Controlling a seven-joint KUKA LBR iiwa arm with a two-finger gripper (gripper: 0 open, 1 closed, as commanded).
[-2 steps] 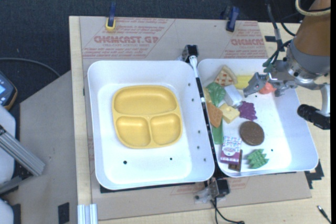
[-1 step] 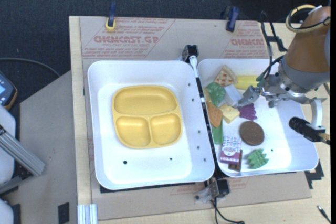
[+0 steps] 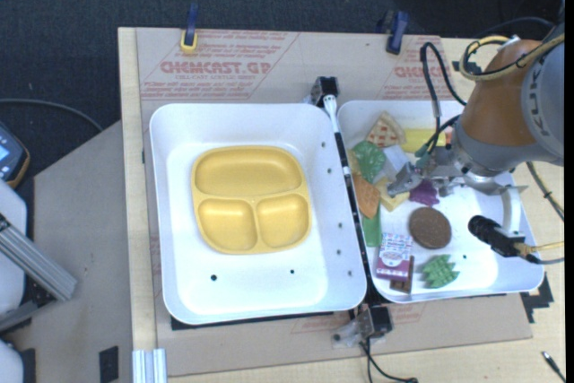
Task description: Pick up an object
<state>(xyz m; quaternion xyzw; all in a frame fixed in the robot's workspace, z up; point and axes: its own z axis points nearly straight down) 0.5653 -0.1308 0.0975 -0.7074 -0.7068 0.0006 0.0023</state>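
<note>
"CHEMCAST GP" is printed in red on the bench (image 3: 269, 63) behind the bins. A yellow three-compartment plate (image 3: 251, 197) is held in the left bin (image 3: 170, 220). The right bin (image 3: 502, 269) holds a brown disc (image 3: 430, 228), a green leaf (image 3: 439, 270), a small carton (image 3: 395, 257) and a waffle wedge (image 3: 386, 133). The gripper (image 3: 420, 184) is lowered mid-bin over a purple piece (image 3: 425, 190); its grasp cannot be told.

The grey arm (image 3: 529, 112) reaches in from the surface's right edge, orange band above the wrist; its end effector (image 3: 421, 179) points down, low over the right bin.
</note>
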